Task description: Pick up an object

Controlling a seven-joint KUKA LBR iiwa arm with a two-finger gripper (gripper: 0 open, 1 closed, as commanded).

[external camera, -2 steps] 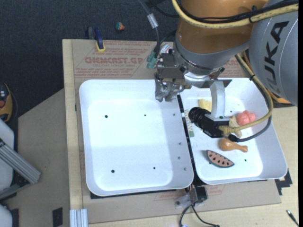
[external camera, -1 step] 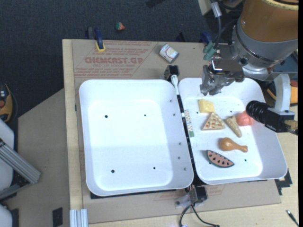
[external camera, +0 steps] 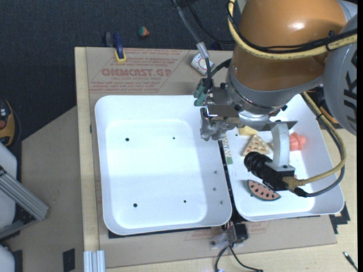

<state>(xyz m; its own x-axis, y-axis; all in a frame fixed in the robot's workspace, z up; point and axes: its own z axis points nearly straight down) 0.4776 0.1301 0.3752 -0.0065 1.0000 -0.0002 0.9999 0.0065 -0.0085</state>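
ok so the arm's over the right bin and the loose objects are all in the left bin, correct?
Not quite. In the camera view the objects, a pink piece, a tan wedge and a dark oval piece, lie in the right bin, not the left bin. The arm is over the right bin, as you said.

Left bin [external camera: 153, 169]: plain white, four small black dots on its floor. Right bin [external camera: 317, 200]: white. Arm band [external camera: 286, 21]: glossy orange over grey housing. Yellow cables [external camera: 334, 163] loop from the arm. Bench board [external camera: 142, 67]: tan, red lettering at the far edge. In the right bin: pink-red object [external camera: 298, 141]; tan waffle-patterned wedge [external camera: 258, 145]; brown-orange spotted oval [external camera: 264, 191]. Floor [external camera: 45, 27]: dark blue-grey.
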